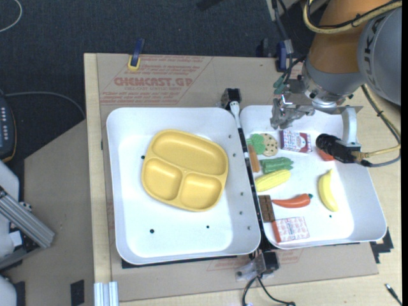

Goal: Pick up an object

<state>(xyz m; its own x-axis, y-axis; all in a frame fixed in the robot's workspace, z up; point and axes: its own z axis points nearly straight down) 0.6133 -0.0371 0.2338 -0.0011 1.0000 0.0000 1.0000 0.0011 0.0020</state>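
Observation:
The right bin (363, 203) holds several toy foods. A chocolate-chip cookie (269, 145) and a red-and-white packet (294, 141) lie at its far end. Below them are a green pepper (276, 165), a corn cob (271, 180), a red chili (292, 201), a banana (327, 190), a brown bar (266, 208) and a second packet (291, 228). My gripper (278, 121) hangs over the bin's far left corner, just above the cookie and the packet. Nothing is visibly held in it.
A yellow divided plate (183, 169) lies in the left bin (127, 222). The bins' shared rims (245, 171) run just left of the food. An orange stick (254, 160) lies along that rim. The grey arm with its orange band (347, 18) reaches in from the upper right.

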